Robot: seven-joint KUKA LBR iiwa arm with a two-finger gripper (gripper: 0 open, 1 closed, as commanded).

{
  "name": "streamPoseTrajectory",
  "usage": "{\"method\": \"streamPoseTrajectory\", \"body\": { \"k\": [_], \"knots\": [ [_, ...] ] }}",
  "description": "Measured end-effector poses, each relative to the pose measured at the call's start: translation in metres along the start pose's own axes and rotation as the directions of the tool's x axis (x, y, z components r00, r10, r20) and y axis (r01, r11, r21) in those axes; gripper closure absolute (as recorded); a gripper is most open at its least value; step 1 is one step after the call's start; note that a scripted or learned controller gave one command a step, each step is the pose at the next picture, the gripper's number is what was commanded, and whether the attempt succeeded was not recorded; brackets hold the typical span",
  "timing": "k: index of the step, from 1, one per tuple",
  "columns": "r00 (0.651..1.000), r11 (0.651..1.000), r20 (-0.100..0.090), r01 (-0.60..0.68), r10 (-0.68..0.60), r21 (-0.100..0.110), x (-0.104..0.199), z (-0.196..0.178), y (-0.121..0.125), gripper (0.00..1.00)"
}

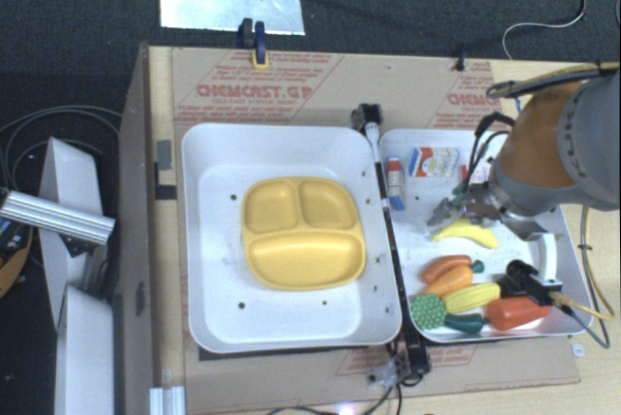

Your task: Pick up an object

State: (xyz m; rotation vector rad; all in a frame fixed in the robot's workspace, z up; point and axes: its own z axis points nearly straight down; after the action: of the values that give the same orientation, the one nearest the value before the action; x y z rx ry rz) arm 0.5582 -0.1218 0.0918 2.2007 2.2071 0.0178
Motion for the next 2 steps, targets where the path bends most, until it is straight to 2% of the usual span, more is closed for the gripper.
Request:
{"method": "streamPoseTrajectory", "body": {
  "k": [1,2],
  "knots": [
    [1.0,1.0,-0.011,0.001,-0.001,0.022,0.101,-0.094,0.017,0.0],
    [1.0,1.0,-0.008,-0.001,0.001,0.023,0.054,-0.093,0.017,0.0]
  ]
}}
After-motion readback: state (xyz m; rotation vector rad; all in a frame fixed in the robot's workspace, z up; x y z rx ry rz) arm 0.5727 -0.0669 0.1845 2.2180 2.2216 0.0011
